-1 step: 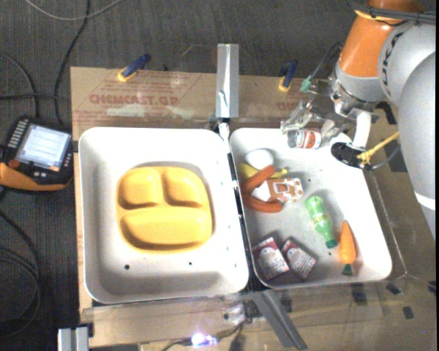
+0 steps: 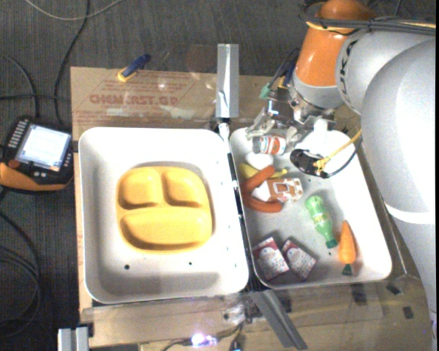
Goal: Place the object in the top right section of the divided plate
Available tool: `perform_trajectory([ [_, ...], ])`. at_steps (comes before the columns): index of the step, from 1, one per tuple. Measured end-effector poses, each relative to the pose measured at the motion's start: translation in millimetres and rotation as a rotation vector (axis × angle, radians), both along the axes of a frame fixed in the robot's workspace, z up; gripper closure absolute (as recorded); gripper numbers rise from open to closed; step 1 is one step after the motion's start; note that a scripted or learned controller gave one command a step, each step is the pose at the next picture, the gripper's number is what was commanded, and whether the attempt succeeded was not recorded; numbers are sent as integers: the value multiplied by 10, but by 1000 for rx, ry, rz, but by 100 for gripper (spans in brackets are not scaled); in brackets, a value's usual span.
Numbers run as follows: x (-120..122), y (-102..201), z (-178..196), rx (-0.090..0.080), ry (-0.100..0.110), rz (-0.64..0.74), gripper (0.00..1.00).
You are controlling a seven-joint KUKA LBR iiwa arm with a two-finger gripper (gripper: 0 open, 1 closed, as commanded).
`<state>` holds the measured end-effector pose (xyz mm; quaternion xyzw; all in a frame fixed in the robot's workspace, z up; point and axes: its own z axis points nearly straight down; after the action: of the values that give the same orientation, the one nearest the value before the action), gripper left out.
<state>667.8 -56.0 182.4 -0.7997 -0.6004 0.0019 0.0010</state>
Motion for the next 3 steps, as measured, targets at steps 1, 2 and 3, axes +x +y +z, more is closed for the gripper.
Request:
perform_trajectory([
  [1,-1,794,4,3,-1,416,100],
  [2,-128,1515,3,2,0,316,100],
  [3,-127,1511,3,2,0,315,0],
])
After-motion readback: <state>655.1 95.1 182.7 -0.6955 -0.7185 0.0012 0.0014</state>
